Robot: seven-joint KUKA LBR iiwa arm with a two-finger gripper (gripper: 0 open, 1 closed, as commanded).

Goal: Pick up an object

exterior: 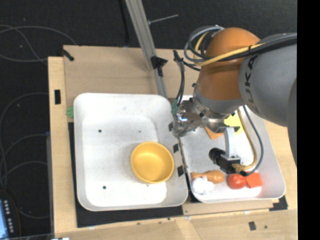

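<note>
1. Nothing looks lifted yet; the pick remains to do.
2. Gripper (186, 125) sits over the right bin's (270, 181) left edge; its state can't be told.
3. Tomato (236, 181), egg (215, 176) and bowl (152, 162) lie in the bins.

below the gripper (186, 124), the right bin (272, 169) floor lies open up to a row of small objects (225, 180) along the near wall. to its lower left, a yellow bowl (152, 162) blocks the otherwise bare left bin (100, 134).
</note>
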